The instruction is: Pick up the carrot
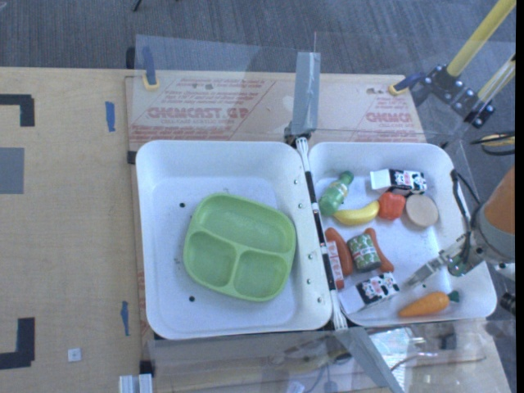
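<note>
Gripper [419, 274]: seen low in the right bin, reached in from the right edge; two thin fingers are pointed down-left; whether they are apart or together cannot be told; nothing is seen between them.
Carrot [426, 304]: lying flat just below the fingertips, at the bin's near edge; orange body, green end turned to the right; not touched by the fingers as far as can be seen.
Black-and-white carton [377, 287]: just left of the fingertips, beside the carrot's thin end.
Green can [363, 250]: left and slightly above the tool, laid against an orange-red sausage-like piece [339, 252].
Round tan disc [422, 210]: above the tool, near the bin's right wall.
Red-orange piece [392, 205]: touching the disc's left side.
Banana [358, 214]: further up-left, touching the red-orange piece.
Green bottle [336, 192]: above the banana, tilted.
Second carton [398, 179]: farthest up, near the bin's back wall.
Right bin [442, 155]: holds the tool and all items above.
Left bin [155, 219]: well to the left; holds a green divided plate [239, 247].
</note>
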Robot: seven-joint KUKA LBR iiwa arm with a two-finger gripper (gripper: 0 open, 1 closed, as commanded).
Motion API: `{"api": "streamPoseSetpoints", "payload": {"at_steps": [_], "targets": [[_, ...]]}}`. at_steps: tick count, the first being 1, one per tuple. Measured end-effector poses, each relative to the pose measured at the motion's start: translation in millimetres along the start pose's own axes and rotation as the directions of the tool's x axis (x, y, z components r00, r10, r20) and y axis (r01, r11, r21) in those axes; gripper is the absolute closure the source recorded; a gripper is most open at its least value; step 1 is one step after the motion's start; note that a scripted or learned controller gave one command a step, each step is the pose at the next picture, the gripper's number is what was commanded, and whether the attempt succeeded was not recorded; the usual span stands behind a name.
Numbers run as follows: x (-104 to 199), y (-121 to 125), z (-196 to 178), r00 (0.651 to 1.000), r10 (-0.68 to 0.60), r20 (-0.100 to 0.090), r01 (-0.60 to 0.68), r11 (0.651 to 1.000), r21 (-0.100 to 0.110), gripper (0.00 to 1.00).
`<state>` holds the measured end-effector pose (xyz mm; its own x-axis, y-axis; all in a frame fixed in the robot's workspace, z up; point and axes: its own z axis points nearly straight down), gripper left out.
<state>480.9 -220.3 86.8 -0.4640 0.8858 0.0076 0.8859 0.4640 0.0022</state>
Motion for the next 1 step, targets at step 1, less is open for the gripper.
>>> {"api": "streamPoseSetpoints", "payload": {"at_steps": [1], "targets": [[-2.3,-0.4,-8.4,1.0,0.007,0.006,-0.007,1.0,-0.002,1.0]]}}
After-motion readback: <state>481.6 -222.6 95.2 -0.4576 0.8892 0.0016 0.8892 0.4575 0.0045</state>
